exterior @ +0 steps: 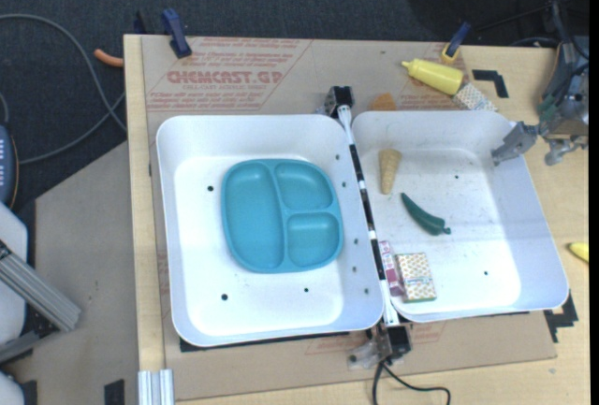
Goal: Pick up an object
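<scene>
I saw the teal plastic divided plate [281, 213] in the left bin; rightward, the green curved pepper-shaped toy [424, 213] lay diagonally (long axis upper-left to lower-right), down-left of my end effector [517, 141], grip state unreadable.

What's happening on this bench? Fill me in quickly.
A robot arm is set to pick up an object. Its gripper sits at the far right corner of the right bin, holding nothing. That bin contains a tan cone, a green pepper-like piece and a small patterned box. The left bin has a teal divided plate.
</scene>
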Controlling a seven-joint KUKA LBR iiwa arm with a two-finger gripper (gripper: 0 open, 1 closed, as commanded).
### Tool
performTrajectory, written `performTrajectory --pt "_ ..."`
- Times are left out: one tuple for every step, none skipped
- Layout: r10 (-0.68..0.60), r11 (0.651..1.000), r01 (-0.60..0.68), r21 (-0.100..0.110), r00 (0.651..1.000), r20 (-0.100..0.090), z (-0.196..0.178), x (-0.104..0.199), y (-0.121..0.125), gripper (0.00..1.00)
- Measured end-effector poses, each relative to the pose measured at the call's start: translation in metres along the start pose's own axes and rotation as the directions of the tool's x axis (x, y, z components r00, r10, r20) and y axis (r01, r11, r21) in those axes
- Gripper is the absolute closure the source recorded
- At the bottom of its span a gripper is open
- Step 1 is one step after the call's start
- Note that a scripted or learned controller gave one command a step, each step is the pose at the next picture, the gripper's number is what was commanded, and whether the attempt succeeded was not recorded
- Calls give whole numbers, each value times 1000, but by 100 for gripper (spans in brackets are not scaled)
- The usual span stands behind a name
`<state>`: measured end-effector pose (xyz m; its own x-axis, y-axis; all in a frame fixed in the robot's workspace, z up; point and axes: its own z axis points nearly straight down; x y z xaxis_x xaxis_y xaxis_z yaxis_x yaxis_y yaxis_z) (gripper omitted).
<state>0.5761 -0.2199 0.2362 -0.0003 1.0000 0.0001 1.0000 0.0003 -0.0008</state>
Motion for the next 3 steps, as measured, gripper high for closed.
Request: performTrajectory --pt "-1 1000 1 1 1000 -1 69 59 6 0" --pt "0 1000 0 1 1000 0 152 88 -9 0" --pt "0 1000 0 2 1000 -1 152 120 -41 0"
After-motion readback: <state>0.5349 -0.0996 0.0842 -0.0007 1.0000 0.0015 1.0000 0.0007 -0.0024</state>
